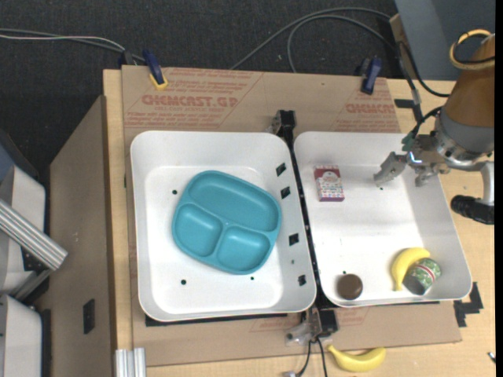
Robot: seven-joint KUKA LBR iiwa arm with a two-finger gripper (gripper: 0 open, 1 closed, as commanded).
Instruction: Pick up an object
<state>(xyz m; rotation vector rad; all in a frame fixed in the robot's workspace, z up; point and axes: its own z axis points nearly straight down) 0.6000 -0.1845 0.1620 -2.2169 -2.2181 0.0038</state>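
In the right bin (377, 234) lie a small pink and white packet (328, 184) near the back left, a brown round object (349, 286) at the front, and a yellow banana-like toy with a green and red can (416, 271) in the front right corner. My gripper (406, 168) hangs over the bin's back right part, open, its two fingers spread apart with nothing between them. It is to the right of the packet, well apart from it. In the left bin sits a teal divided plate (226, 221).
A yellow banana (357, 357) lies on the bench outside the bins at the front. Blue clamps (155, 67) hold the cardboard at the back. Black clips (284, 121) join the two bins along the middle. The arm's orange band (475, 85) is at the right.
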